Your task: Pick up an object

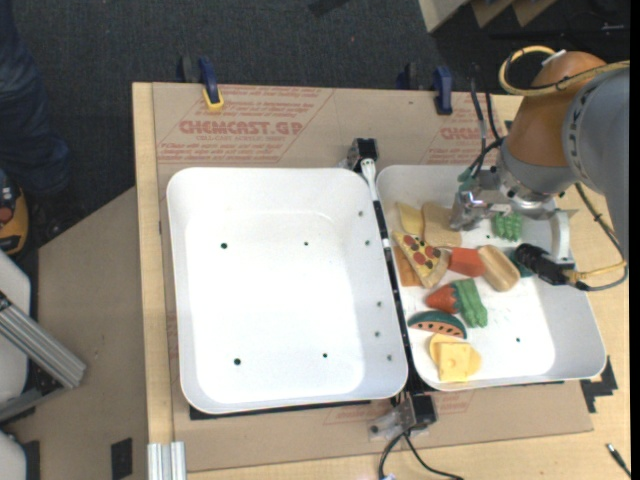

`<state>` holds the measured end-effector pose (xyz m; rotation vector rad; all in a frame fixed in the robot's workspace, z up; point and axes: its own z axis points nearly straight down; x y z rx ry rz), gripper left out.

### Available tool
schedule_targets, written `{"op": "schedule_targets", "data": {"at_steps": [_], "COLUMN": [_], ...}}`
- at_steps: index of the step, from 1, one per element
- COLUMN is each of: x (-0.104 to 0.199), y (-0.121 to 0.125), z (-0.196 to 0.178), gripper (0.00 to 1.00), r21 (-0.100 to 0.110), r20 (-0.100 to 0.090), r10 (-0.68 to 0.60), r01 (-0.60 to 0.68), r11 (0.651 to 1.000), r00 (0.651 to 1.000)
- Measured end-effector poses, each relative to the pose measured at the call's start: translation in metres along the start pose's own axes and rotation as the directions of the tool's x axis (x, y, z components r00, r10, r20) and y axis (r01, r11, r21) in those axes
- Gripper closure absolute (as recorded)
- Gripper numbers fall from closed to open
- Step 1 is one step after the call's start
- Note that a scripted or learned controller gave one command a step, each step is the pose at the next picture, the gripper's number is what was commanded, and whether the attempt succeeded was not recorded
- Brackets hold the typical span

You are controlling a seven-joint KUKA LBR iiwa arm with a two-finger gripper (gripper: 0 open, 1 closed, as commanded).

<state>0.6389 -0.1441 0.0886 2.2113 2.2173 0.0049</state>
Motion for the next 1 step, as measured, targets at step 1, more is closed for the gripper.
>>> {"op": "schedule_targets", "data": {"at_steps": [1], "x": [-0.0226], "y": [0.0160], "z": [0.0006], "gripper": [1.00], "r21": [0.002], "r20": [-0.003], "r10": [0.003], "r01": [-0.003], "r11": [1.000], "r00": [1.000]}}
